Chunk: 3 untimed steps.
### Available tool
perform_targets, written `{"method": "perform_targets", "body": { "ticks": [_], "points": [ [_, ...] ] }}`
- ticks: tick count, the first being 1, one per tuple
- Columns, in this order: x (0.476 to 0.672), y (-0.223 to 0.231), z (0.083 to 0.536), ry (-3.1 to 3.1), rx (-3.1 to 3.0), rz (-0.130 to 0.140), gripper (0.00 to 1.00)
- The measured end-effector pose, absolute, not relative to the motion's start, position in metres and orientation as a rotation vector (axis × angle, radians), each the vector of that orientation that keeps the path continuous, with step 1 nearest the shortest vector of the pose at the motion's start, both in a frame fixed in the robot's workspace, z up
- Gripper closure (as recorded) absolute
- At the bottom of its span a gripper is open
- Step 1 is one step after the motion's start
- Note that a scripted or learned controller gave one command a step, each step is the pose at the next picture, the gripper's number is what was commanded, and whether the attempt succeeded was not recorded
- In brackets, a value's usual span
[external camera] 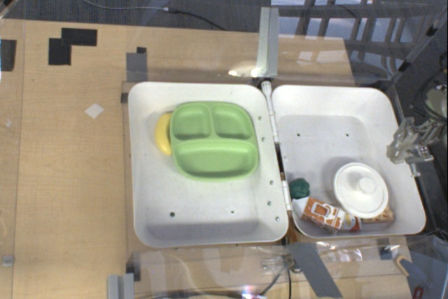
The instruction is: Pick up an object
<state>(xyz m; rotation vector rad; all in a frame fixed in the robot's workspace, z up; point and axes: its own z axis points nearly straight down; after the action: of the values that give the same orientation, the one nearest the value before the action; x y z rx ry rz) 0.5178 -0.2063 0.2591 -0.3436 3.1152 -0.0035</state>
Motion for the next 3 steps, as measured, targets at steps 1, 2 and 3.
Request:
{"method": "perform_targets", "body": {
  "ticks": [1,2,3],
  "points": [
    [0.525,-0.169,0.297,3.106,-0.405,-0.003,1.0],
    [0.513,-0.206,0.269,3.108,-0.407,-0.002,1.0],
    [0.516,-0.206,0.281,3.101,-0.404,-0.006,1.0]
  ]
}}
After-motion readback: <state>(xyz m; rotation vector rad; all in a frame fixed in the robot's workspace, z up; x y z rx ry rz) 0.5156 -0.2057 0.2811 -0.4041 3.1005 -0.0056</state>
